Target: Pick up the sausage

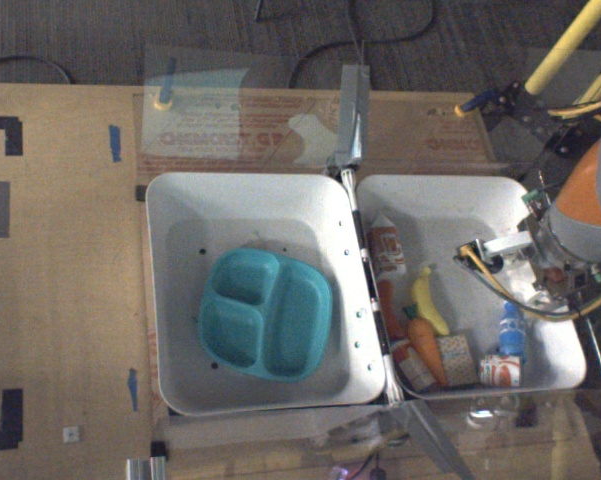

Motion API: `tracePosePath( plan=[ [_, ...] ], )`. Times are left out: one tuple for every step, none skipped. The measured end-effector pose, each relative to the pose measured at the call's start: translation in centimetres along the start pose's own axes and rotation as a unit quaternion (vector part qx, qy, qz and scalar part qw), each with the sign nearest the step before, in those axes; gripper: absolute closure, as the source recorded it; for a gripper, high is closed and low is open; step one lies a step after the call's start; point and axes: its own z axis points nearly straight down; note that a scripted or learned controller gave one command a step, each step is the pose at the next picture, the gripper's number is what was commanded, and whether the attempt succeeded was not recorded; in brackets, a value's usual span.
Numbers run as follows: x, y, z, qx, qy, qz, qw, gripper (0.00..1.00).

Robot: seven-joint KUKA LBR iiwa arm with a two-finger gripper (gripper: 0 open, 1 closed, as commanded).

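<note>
Where it lies by the divider, the sausage (389, 310) looks slim, reddish-brown; claw (558, 280) state unclear.

Wooden bench (60, 298) bears two white bins (170, 218).

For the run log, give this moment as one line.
gripper above right bin | sausage by left wall, not held | teal tray in left bin

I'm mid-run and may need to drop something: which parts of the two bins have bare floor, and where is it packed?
Left bin: bare floor rings the teal tray, widest along the far wall. Right bin: the far half is bare, between the bottle by the divider and the gripper. Its near half is crowded: banana, carrot, sausage, water bottle and can.
</note>
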Motion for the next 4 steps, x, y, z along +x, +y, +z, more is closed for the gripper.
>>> tracePosePath(
  plan=[
    [7.9,1.8,-0.6,0.009,-0.016,-0.092,0.9956,0.0],
    [4.9,1.1,0.1,-0.004,0.002,0.017,0.9999,0.0],
    [4.8,1.1,0.2,-0.003,-0.001,0.017,0.9999,0.0],
    [4.2,1.0,0.2,-0.002,0.0,0.008,1.0,0.0]
  ],
)
